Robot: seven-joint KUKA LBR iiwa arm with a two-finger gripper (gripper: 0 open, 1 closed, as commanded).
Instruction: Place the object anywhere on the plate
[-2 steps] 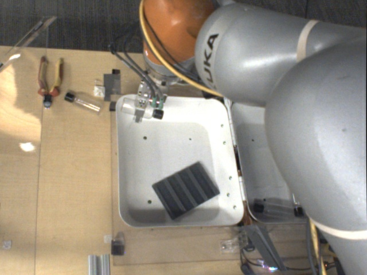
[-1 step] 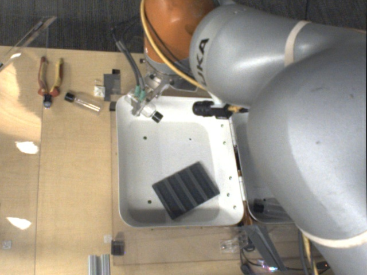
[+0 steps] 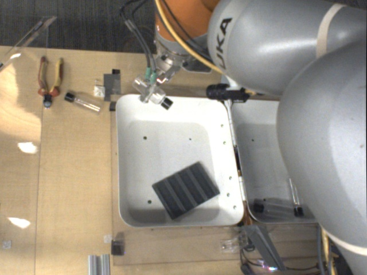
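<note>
A black ribbed plate lies flat and turned at an angle in the near half of the left bin. My gripper hangs over the far left corner of that bin, well behind the plate. A small green piece shows just above the gripper's tip; I cannot tell whether it is a held object or part of the hand. The big grey arm covers much of the right side.
The right bin is largely hidden by the arm; a clear tube with black ends lies near its front. On the bench to the left are red-handled pliers, a clear vial and a small black block.
</note>
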